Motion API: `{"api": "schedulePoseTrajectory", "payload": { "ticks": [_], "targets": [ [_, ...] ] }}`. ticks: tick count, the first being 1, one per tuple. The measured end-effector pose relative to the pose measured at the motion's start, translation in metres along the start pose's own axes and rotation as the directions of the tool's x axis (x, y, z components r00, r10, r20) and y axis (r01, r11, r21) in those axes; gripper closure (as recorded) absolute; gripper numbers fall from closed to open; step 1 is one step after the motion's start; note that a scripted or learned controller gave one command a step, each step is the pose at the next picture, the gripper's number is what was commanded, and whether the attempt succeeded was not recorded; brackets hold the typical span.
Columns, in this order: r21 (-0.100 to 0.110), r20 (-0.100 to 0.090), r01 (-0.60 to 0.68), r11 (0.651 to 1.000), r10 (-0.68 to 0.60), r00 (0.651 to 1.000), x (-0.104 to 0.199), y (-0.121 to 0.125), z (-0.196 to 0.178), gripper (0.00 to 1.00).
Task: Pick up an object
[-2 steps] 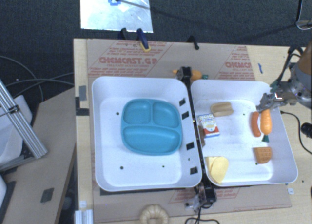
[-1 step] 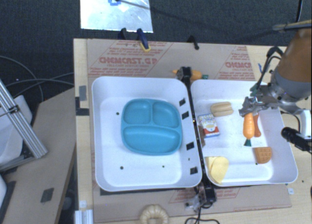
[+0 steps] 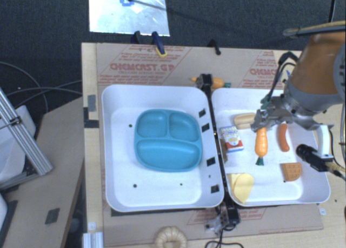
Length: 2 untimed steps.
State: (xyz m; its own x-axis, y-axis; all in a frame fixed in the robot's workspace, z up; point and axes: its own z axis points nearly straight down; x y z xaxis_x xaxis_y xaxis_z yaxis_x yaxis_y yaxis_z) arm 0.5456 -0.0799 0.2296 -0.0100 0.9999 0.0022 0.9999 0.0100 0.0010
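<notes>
Tool (image 3: 263,118) hung over right bin (image 3: 319,187), touching carrot (image 3: 261,143) top; grip state unclear. Sausage (image 3: 283,136) just beside. Blue plate (image 3: 167,139) sat in left bin (image 3: 116,133).

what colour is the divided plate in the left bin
Light blue; the divided plate shows clearly in the camera view, lying in the left white bin.

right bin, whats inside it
The right bin holds a carrot, sausage, bread roll, small carton, waffle and yellow wedge. The arm covers its upper right part.
</notes>
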Motion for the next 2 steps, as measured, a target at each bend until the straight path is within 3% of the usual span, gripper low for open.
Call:
{"api": "schedulePoseTrajectory", "payload": {
  "ticks": [1, 2],
  "targets": [
    [0.002, 0.0, 0.0, 1.0, 0.0, 1.0, 0.05, -0.03, -0.004, 1.0],
    [0.001, 0.002, -0.003, 1.0, 0.003, 1.0, 0.067, -0.034, 0.016, 1.0]
  ]
}}
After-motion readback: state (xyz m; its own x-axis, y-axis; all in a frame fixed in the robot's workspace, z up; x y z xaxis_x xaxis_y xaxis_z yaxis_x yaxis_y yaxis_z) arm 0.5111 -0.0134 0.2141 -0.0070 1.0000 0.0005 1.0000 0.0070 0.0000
